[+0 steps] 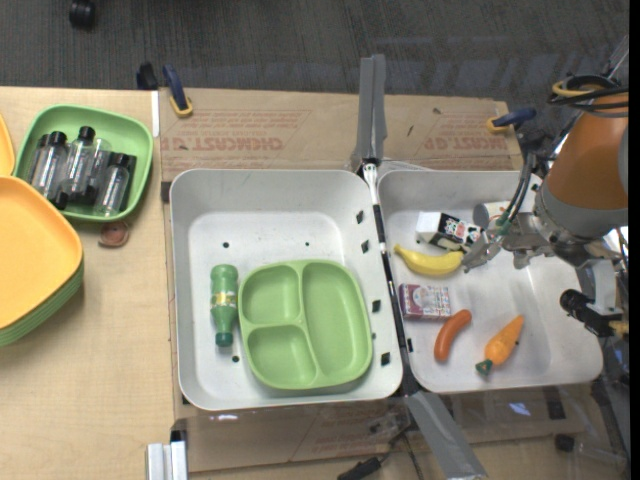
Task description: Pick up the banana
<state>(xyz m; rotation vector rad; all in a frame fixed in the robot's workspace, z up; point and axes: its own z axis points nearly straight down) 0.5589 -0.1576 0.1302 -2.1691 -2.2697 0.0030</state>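
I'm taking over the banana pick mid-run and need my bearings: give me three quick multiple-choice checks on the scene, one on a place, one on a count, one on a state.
1. Which bin holds the banana?
A. The left bin
B. The right bin
C. Neither bin

2. How many compartments has the green tray?
A. Two
B. Three
C. Five

3. How does the green bottle rest?
A. Lying on its side
B. Standing upright
C. Held in the hand

Answers:
1 B: it lies in the right bin, near the divider, with the hand at its right end.
2 B: two upper wells and one lower well show.
3 A: it lies flat in the left bin, beside the tray.
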